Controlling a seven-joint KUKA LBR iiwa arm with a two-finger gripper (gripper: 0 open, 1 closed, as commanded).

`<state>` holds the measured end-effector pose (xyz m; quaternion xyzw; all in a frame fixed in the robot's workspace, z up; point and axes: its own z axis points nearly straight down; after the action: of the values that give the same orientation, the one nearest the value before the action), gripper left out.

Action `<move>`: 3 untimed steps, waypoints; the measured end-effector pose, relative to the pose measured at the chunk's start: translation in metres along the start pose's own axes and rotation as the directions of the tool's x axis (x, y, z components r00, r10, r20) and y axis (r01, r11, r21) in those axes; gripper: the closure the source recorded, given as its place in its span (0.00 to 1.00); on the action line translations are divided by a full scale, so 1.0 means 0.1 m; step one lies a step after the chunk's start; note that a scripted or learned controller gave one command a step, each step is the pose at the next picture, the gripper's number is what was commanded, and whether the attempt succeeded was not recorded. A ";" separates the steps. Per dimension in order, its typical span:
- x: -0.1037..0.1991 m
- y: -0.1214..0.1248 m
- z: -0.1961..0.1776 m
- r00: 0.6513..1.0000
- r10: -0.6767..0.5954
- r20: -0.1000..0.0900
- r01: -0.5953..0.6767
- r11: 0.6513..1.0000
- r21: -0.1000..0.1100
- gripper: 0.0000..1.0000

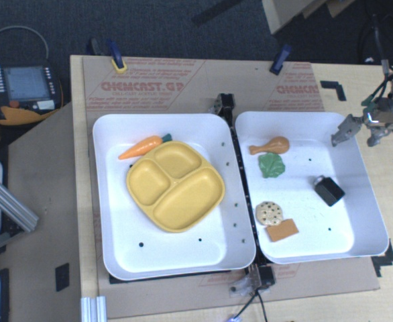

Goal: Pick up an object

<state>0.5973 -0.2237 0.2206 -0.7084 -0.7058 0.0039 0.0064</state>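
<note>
Claw sits at the right bin's far right rim, fingers spread, gripping nothing. Nearest item: black block, just below-left. Further left: drumstick, green piece, cookie, orange slab (touching the cookie). Left bin: yellow tray, carrot.

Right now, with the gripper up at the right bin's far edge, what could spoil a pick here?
1. The gripper hangs over the right bin's rim; a straight descent might strike it.
2. The cookie touches the orange slab, so grasping one could drag the other.
3. The chicken leg and green piece lie close together, leaving little finger room.
</note>
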 end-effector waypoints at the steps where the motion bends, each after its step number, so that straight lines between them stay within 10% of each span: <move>1: 0.01 0.03 -0.09 1.000 -0.004 0.004 0.004 1.000 -0.014 0.00; 3: 0.10 0.06 0.91 1.000 -0.004 0.003 0.004 1.000 -0.012 0.00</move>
<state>0.6016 -0.2133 0.1295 -0.7069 -0.7074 0.0005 0.0010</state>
